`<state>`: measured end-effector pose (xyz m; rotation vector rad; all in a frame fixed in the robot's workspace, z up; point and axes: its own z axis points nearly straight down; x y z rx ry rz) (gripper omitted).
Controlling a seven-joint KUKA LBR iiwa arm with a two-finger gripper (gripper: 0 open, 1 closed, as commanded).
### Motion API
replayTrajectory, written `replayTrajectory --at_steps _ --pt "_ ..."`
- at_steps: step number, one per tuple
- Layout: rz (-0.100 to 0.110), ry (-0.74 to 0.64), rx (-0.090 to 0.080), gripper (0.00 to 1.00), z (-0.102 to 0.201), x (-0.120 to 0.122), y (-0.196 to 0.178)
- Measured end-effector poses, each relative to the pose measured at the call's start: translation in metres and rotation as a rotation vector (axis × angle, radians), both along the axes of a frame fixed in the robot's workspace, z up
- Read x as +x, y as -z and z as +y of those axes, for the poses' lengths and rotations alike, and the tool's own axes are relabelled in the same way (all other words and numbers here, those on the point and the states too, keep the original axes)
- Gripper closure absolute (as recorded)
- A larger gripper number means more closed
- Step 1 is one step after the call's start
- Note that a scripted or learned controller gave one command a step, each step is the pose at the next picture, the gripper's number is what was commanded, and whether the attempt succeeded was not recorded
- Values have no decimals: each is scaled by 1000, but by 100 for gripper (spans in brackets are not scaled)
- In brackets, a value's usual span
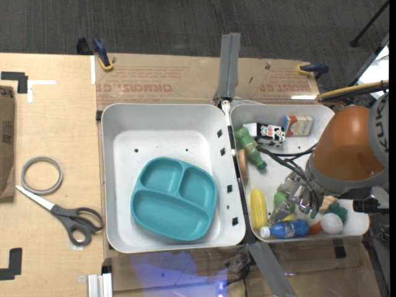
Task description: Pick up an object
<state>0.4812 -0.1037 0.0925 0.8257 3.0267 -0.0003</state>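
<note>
A: Two fingers down in the right bin, and that is about as much as I can give you on the jaws. Open or closed, gripping or not, I cannot tell from up here; the metal is tangled in with the toys.

B: What's right around them?

A: A green piece just to their left, touching or nearly so. Further left, a yellow corn cob lying lengthwise. Just below, a blue bottle on its side, and to the lower right a white ball.

B: And above?

A: A green bottle up and to the left, black cables running past it, then a small black-and-white box and a red-and-white carton at the far wall.

B: Wider out?

A: The left bin holds a teal divided plate, well to the left of the jaws. Far left, on the counter, scissors and a roll of tape.
</note>
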Motion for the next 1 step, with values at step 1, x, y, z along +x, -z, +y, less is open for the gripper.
replayTrajectory --at_steps 1 --pt "-2 -3 -1 100 0 1 -9"
